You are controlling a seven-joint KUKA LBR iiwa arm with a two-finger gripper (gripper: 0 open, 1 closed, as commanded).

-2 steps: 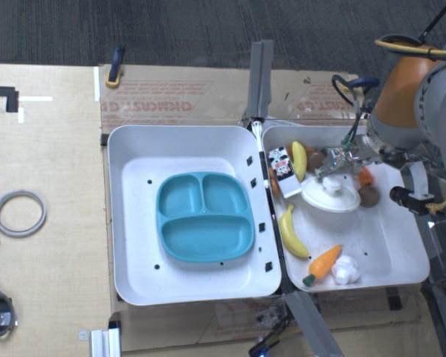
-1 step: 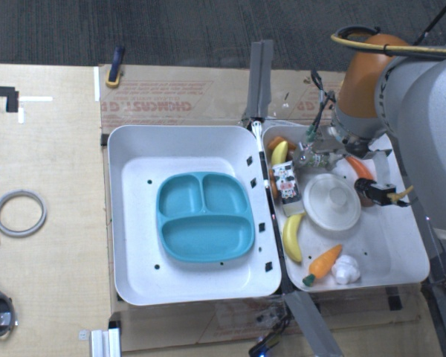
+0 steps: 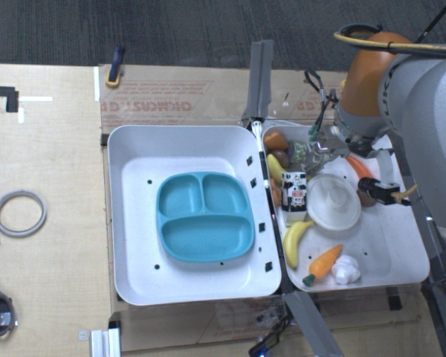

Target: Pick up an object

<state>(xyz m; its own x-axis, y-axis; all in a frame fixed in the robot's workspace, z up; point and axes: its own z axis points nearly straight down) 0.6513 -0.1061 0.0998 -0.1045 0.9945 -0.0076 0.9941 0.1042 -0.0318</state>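
The desk point(image 3: 44, 125) was a pale wooden surface that carried two shallow white bins side by side. The grey arm point(image 3: 424, 117), with its orange band point(image 3: 368, 80) above the wrist, came in from the right and leaned over the far part of the right bin point(image 3: 401, 262). The left bin point(image 3: 126, 222) held a teal divided plate point(image 3: 206, 216) near its middle, lying flat. In the right bin a round white bowl point(image 3: 333, 201) sat close to the centre. The end effector point(image 3: 317, 143) was low over the far left corner of this bin, above a brown round object point(image 3: 276, 140) and a darker one just beside it; it was too dark and too small there, so I cannot tell if it was released or clenched, and no object was seen in it. A small black and white box point(image 3: 294, 190) stood just to the left of the bowl. A banana point(image 3: 294, 241) lay nearer, along the left wall of the right bin. A toy carrot point(image 3: 323, 264) lay in the near part, touching a small white lumpy object point(image 3: 346, 271). Another orange piece point(image 3: 360, 167) lay on the far right side of the bowl. On the desk at the far left lay a grey ring point(image 3: 18, 213).
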